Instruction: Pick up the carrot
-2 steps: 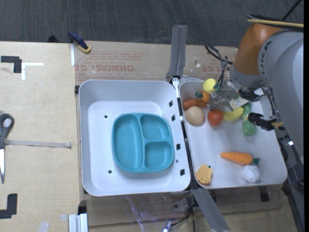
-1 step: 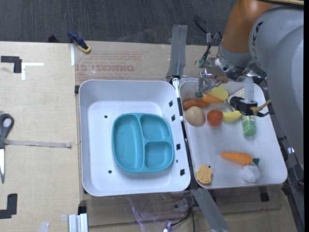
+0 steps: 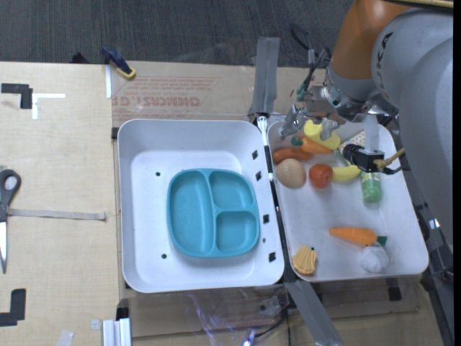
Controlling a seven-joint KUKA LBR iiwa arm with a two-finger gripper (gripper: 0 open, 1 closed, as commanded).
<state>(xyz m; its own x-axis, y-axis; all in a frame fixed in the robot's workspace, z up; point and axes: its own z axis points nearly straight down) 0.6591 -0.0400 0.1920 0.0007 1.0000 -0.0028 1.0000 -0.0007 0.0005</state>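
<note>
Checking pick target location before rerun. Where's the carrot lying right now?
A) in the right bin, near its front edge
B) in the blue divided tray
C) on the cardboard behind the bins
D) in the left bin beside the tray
A: the carrot lies on the floor of the right bin toward its front edge, apart from the gripper at the bin's back end.

The carrot (image 3: 353,234) is orange, long and tapered, with a small dark green tip at its right end. It lies flat on the floor of the right bin (image 3: 403,265), in the lower right part, running nearly level from left to right with its right end a little lower. Its green end lies just above a white lump (image 3: 374,259), and it lies well apart from the cluster of items near the bin's top.
</note>
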